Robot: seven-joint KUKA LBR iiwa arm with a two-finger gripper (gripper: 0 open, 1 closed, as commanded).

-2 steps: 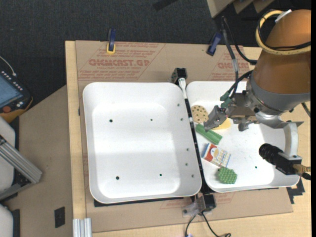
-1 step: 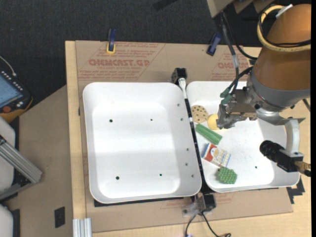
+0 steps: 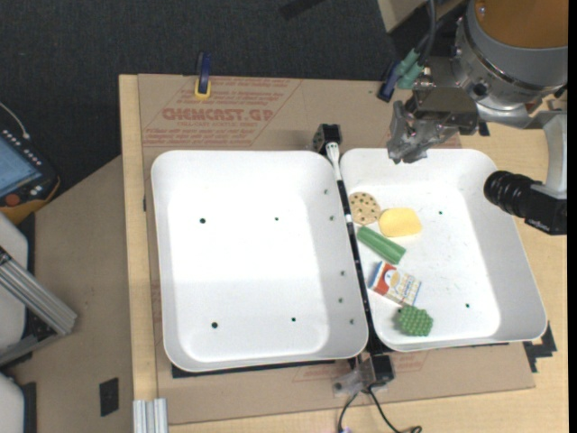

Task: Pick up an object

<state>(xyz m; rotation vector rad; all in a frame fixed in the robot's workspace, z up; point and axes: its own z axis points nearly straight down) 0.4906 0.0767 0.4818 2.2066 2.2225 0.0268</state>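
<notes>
- The grey arm [image 3: 518,25] with its orange band reaches in from the upper right, and its hand [image 3: 407,150] hangs over the far edge of the right bin [image 3: 487,269].
- Whether the hand is clenched or released I cannot tell; nothing is seen between its tips, and no object is lifted.
- The objects lie in a loose cluster along the left side of the right bin, close to the divide between the two bins.
- A round cookie with dark chips [image 3: 363,207] lies farthest from the camera in that cluster, just beside the bin's left wall.
- A yellow rounded piece [image 3: 400,222] lies just right of the cookie, near it.
- A green stick-shaped piece [image 3: 380,243] lies slanted below the cookie, its right end just under the yellow piece.
- A small flat packet with red, white and blue print [image 3: 395,283] lies below the green stick, near it.
- A green knobbly block [image 3: 415,320] lies nearest the camera, just below the packet and close to the bin's near rim.
- The left bin [image 3: 180,188] sits beside the right one, their rims meeting in the middle.
- Both bins rest on a brown cardboard sheet [image 3: 225,106] on the worktop [image 3: 90,269].
</notes>
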